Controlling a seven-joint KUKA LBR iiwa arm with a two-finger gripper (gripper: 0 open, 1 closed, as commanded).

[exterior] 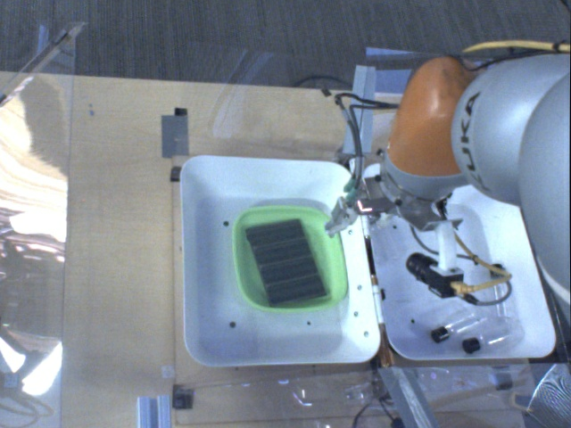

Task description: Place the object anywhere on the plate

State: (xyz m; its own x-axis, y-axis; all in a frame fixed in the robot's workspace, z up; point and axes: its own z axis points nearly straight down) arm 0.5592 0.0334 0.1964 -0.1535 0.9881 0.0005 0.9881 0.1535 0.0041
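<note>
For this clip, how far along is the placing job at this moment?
Looks done: the dark ridged object lies flat inside the green plate in the left bin. In hand: nothing visible; the gripper sits by the plate's upper right rim. Left: apparently just retracting the arm.

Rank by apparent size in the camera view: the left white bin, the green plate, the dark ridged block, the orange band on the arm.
1. Left shallow white bin.
2. Green square plate.
3. Dark grey ridged rectangular block and orange band look similar; the band sits nearer the camera, so I won't rank them.
</note>
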